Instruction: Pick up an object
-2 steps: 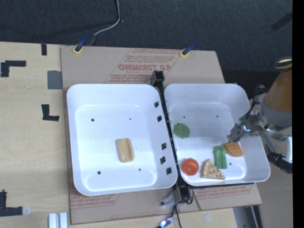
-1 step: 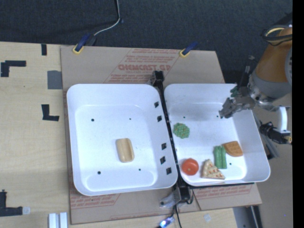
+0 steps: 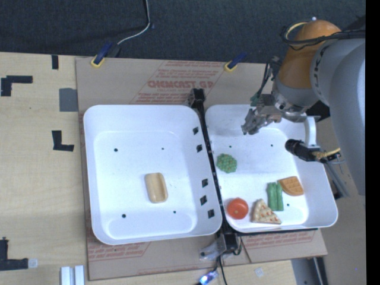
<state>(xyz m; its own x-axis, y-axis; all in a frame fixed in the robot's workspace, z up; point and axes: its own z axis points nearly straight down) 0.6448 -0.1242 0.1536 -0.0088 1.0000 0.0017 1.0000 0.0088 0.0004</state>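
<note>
- Gripper [image 3: 254, 125] up over the far end of the right bin [image 3: 323, 221], hanging off the grey arm [image 3: 347, 70] with its orange band [image 3: 303, 52], which comes in from the right.
- Fingers are a dark cluster pointing down and to the left, too small and murky to make out how far apart they stand (I honestly cannot tell), and nothing shows between them.
- Below the gripper and a little to its left, the green broccoli [image 3: 226, 162] sits on the bin floor, apart from the fingers and close to the divider between the two bins.
- Down at the near end of the right bin, a little crowd: red tomato [image 3: 237, 208] on the left, pizza slice [image 3: 264, 212] just beside it, green vegetable [image 3: 274, 196] standing right behind the slice, and an orange piece [image 3: 291, 186] just to the right of that.
- Over in the left bin [image 3: 95, 123], a bread roll [image 3: 156, 187] lies by itself on the floor, near the middle and towards the front, well apart from everything in the other bin.
- Both bins rest on a cardboard sheet [image 3: 160, 82] (red printing across its far strip), with a white cable [image 3: 142, 16] trailing in from the top.
</note>
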